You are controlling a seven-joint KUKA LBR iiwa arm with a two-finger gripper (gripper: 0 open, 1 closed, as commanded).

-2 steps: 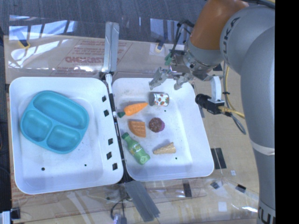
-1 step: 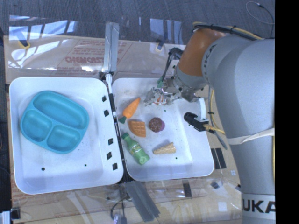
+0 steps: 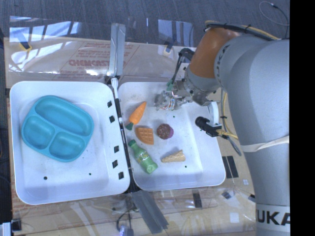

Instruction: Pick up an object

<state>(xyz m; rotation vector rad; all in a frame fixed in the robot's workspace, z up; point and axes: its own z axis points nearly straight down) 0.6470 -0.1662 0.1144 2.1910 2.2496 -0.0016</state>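
Here, in the left bin (image 3: 29,181), a smooth blue plastic tray (image 3: 57,127) with three rounded compartments lies toward the bin's far left corner, its long side tilted against the bin's edges. A row of small black clips runs down the seam where the two bins meet.

In the right bin (image 3: 211,173), a glossy green bottle (image 3: 142,157) lies on its side near the left wall, pointing toward the near edge. Above it, a tapered orange carrot (image 3: 138,113) with a green stub leans close to the same wall. Just right of the bottle's top rests a ridged, orange-brown waffle-like piece (image 3: 144,134), and beside that a round, dark maroon, rough-textured ball (image 3: 165,131). Toward the bin's near edge sits a pale tan wedge (image 3: 173,156), cone-shaped and matte.

My gripper (image 3: 168,101) hangs over the far edge of the right bin, a cluster of shiny metal parts near the carrot's tip; I cannot tell how it is set. My grey arm with its orange band comes in across the bin's right wall.
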